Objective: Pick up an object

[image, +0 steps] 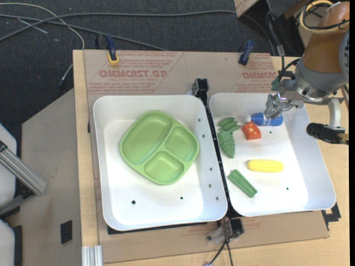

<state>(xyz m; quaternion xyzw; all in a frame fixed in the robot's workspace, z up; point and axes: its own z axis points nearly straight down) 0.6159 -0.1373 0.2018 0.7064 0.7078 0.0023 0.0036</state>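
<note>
In the right bin [310, 165] lie several small toys. A blue object [267, 119] with a white end rests at the back, and a red block [252, 132] sits just left of it. A yellow piece [265, 166] lies mid-bin and a green stick [242, 183] nearer the front. Two green leafy pieces [226, 136] sit along the left wall. My gripper [272, 111] hangs down from the right, directly over the blue object's right end and very close to it or touching it.
The left bin [111, 193] holds a light green divided plate [160, 147]. A black divider clamp [200, 86] sits between the bins at the back. Blue clamps [247, 52] pin the cardboard at the bench's far edge. A black knob [324, 132] juts in right of the bin.
</note>
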